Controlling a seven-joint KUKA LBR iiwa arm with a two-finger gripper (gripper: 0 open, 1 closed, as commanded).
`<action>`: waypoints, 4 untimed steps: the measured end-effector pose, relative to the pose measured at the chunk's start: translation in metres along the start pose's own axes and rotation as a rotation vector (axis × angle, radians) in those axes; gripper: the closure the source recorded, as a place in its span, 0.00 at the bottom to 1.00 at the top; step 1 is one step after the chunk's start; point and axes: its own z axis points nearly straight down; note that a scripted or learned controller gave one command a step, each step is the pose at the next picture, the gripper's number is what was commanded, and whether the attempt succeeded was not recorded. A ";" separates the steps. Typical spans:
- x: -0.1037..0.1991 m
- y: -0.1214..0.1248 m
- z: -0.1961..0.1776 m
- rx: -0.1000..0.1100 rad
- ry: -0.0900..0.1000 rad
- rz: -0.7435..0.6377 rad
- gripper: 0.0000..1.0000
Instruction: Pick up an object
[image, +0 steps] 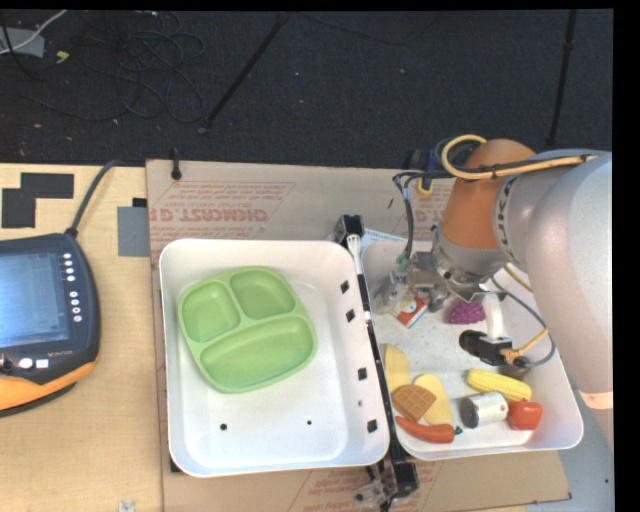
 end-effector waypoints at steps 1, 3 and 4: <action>-0.004 0.005 0.001 0.017 0.005 0.002 0.00; 0.002 0.005 0.000 0.012 -0.003 0.008 0.00; 0.003 0.005 0.000 0.012 -0.003 0.005 0.00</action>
